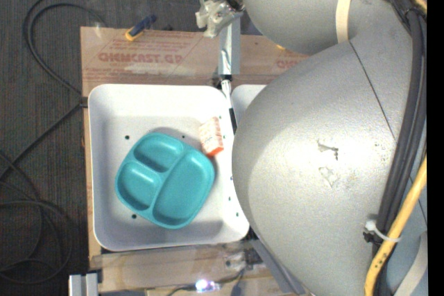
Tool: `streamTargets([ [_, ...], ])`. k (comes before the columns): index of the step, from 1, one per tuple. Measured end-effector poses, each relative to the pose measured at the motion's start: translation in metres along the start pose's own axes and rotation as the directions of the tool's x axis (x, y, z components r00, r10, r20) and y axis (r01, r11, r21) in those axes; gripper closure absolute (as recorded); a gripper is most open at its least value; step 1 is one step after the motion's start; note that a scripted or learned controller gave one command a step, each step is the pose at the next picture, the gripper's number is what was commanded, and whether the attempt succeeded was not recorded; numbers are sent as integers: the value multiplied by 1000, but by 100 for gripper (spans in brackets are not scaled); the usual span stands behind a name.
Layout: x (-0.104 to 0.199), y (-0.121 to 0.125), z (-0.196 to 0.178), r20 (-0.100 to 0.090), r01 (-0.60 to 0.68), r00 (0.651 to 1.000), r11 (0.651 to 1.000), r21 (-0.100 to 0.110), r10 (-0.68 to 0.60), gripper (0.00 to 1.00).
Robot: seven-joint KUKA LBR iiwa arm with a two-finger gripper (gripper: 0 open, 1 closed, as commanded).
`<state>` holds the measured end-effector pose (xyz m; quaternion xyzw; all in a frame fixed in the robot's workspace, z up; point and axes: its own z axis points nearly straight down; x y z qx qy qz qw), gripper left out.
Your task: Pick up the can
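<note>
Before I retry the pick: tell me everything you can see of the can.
The can is small, with a white label and an orange-red lower end; its material is too small to judge. It lies tipped over in the left bin, near that bin's right wall, against the upper right rim of the teal divided plate. Nothing grips it.

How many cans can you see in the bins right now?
1. The can lies in the left bin, beside the teal divided plate. The arm covers the right bin, so others may be hidden.

Single fixed overhead camera, slanted down on bins (97,149), arm (326,149) close.
</note>
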<state>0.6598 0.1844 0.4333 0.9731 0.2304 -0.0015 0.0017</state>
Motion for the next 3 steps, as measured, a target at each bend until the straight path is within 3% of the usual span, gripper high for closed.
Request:
streamTargets([
  [1, -45, 4, 111, 3, -229, 974, 974, 3, 229, 100],
  [2, -12, -49, 57, 1, 76, 997, 997, -2, -76, 100],
  [3, 16, -48, 1, 0, -62, 998, 998, 3, 62, 100],
])
